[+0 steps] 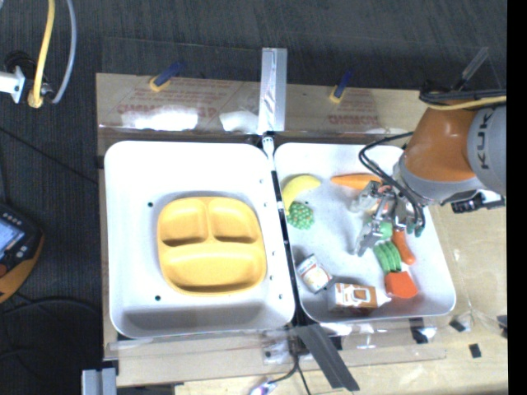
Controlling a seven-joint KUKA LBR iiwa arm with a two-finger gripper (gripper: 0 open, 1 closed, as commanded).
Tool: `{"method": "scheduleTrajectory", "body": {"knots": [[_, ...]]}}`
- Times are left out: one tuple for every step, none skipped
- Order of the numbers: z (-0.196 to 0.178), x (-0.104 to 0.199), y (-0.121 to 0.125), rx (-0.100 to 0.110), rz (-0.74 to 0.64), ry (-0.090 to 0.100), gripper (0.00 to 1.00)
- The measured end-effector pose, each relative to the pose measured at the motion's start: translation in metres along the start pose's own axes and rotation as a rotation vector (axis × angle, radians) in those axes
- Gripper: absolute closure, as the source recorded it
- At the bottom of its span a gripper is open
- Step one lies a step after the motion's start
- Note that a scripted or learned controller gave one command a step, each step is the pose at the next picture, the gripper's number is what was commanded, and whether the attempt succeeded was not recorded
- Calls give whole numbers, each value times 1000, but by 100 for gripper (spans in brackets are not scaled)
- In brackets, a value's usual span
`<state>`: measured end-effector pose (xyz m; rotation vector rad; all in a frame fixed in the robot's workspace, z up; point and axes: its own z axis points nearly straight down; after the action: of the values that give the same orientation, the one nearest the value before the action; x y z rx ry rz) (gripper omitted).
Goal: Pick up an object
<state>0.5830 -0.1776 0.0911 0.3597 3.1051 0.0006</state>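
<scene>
My gripper (pixel 370 235) hangs low in the right bin (pixel 440 303), near its right side, under the orange-banded wrist (pixel 440 151). Just to its right lie a green ridged toy (pixel 387 256) and a red-orange piece (pixel 402 285). An orange carrot (pixel 356 181) lies behind the gripper. A yellow fruit (pixel 298 188) and a green bumpy ball (pixel 300 215) sit at the bin's left. A small can (pixel 314 275) and a brown-and-white carton (pixel 360 296) lie near the front wall. I see nothing lifted off the bin floor.
The left bin (pixel 132 303) holds a yellow divided tray (pixel 212 243). A metal divider (pixel 272 97) stands behind the seam between the bins. Cables run along the far left of the floor.
</scene>
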Motion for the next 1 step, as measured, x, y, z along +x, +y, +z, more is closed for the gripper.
{"method": "scheduleTrajectory", "body": {"knots": [[-2,49,-10,1,169,-5,0]]}}
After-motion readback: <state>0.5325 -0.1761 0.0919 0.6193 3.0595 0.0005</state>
